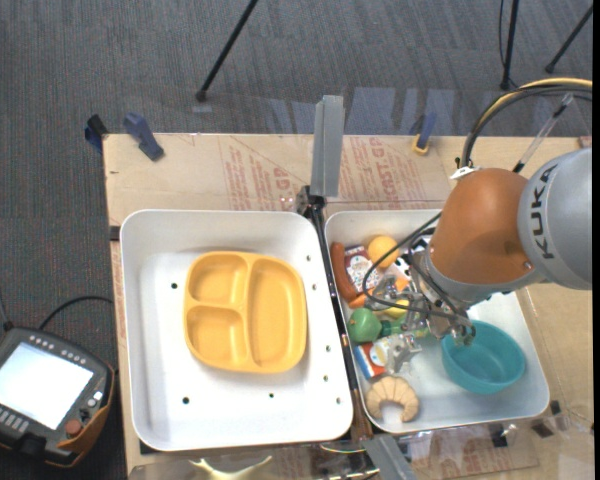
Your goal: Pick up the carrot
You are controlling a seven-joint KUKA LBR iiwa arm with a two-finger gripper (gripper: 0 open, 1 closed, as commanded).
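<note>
The carrot (341,271) is an orange stick lying along the left wall of the right bin (536,388), partly under a snack packet. My gripper (408,342) hangs low over the middle of that bin, below the orange wrist band (480,230), to the right of and nearer than the carrot. It sits just right of a green fruit (364,324) and above a croissant (394,398). The wrist and cables hide much of the gripper, and nothing shows held in it.
A teal bowl (483,358) stands in the right bin's near right corner, and a yellow lemon (382,250) lies at the back. The left bin (150,368) holds a yellow divided plate (246,310). A teach pendant (40,388) rests on the floor at lower left.
</note>
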